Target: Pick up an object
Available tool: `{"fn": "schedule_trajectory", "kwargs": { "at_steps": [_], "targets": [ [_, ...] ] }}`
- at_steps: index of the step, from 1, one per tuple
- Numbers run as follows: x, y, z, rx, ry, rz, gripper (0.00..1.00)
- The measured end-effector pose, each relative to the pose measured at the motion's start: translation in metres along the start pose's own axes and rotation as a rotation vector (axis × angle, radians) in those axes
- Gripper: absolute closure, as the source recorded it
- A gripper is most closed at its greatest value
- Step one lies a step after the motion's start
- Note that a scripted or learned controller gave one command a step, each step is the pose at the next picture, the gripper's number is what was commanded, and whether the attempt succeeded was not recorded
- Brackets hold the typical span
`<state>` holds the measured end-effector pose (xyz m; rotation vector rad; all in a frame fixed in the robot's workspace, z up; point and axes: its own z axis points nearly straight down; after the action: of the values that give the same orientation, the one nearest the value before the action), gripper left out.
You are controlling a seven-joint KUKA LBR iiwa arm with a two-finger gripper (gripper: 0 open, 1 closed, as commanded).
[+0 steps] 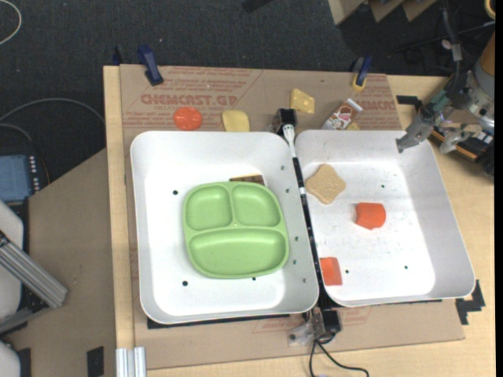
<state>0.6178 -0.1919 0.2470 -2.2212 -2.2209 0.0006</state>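
My tool point(410, 140) hovers at the far right corner of the right bin point(440, 210); I cannot tell its state. In that bin lie a tan toast piece point(324, 185), an orange block point(370, 215) and a red block point(330, 271).

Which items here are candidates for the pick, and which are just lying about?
Pick candidates, right bin: tan bread slice, orange block, red-orange block; gripper at the far rim.

Lying about: green divided plate in left bin; orange disc, yellow pieces and packet behind the bins.
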Motion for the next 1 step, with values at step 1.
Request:
{"fn": "schedule_trajectory", "kwargs": {
  "at_steps": [1],
  "targets": [
    [0.0492,-0.0509,0.1345,0.015,0.007,-0.001,0.0]
  ]
}}
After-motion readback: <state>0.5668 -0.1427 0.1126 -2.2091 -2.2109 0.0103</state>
